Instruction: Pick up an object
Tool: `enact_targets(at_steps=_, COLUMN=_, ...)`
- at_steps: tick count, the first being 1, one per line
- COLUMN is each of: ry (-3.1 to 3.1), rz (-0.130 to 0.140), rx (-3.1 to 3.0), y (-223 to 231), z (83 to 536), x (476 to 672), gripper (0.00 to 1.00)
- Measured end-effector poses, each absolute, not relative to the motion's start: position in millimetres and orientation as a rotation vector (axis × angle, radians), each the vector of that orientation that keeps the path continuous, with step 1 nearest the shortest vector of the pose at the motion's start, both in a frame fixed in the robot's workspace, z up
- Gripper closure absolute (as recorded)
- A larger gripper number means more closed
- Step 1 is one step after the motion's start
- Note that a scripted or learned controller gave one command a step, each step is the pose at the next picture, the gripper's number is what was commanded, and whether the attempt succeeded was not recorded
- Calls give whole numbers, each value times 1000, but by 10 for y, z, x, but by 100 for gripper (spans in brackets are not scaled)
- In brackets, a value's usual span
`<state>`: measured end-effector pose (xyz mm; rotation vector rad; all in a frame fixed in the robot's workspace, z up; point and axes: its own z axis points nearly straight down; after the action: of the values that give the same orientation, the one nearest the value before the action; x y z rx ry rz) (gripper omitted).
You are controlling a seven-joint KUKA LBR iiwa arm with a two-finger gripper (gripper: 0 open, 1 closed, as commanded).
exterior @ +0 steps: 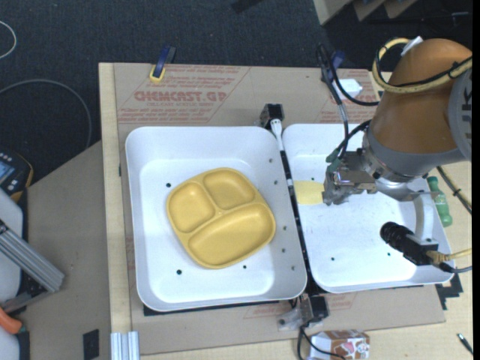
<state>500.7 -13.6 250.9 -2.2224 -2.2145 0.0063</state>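
A yellow three-compartment plate [220, 217] lies in the middle of the left bin [150, 156]. In the right bin [352, 268], a small pale yellow flat piece [306, 193] rests against the left wall. My gripper [334, 193] hangs low over the right bin, just to the right of that piece and partly over its edge. A green and white object [439, 203] lies at the right bin's right side, partly hidden behind the arm.
The divider between the two bins [289, 193] runs just left of the pale piece. Cables [341, 88] trail over the bench behind the right bin. A black clamp [271, 114] sits at the bins' far joint.
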Motion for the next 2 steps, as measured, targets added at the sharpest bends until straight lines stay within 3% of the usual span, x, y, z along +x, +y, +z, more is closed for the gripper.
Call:
enact_targets(at_steps=1, ry=-2229, rz=-5, rx=-2213, y=458, z=2753, x=4789, gripper=100)
enact_targets(at_steps=2, ry=-2234, rz=-19, rx=-2218, y=856, z=3740, x=4804, gripper=100)
